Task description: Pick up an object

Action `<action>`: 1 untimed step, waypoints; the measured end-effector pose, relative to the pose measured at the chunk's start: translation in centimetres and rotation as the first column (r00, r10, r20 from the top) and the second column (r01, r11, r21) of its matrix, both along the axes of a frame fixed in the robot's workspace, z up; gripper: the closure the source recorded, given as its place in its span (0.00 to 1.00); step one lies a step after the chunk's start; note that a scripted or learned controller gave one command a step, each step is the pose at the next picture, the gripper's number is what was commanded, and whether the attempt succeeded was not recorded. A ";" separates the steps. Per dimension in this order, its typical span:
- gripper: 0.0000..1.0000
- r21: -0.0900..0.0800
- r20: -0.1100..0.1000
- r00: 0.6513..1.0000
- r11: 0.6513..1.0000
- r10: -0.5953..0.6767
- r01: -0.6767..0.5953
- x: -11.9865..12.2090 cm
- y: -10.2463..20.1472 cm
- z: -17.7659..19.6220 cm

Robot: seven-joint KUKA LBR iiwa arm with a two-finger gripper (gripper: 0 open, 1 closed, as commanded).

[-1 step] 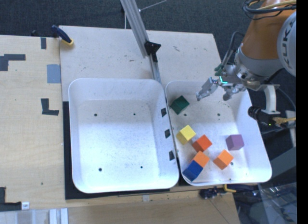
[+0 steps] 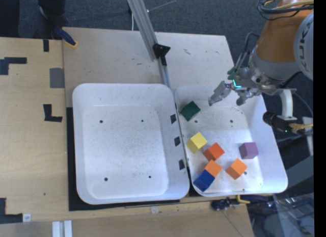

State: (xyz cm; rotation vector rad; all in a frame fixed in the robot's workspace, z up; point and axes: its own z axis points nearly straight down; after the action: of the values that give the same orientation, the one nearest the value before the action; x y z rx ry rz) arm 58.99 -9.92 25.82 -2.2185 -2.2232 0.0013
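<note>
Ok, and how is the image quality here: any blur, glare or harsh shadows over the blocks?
Camera view: lighting is even and soft, shadows under the blocks are faint; the green block and purple block read clearly. The gripper looks slightly soft, its fingers hard to resolve. The right bin is bright white but not blown out. The whole frame is mildly low-resolution.

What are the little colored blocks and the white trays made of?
The blocks, like the green one and the yellow one, look like painted wood or maybe hard plastic: flat matte faces, crisp edges, no shine. The white trays look like thin molded plastic, with rounded corners and a smooth, slightly scuffed surface. The picture can't settle it.
</note>
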 end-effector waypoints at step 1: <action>0.00 -0.001 -0.007 1.000 1.000 -0.002 0.002 -0.3 -0.9 -5.9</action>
State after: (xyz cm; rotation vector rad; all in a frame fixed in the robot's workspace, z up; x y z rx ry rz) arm 58.64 -10.81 19.96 -2.2175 -2.2183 0.0091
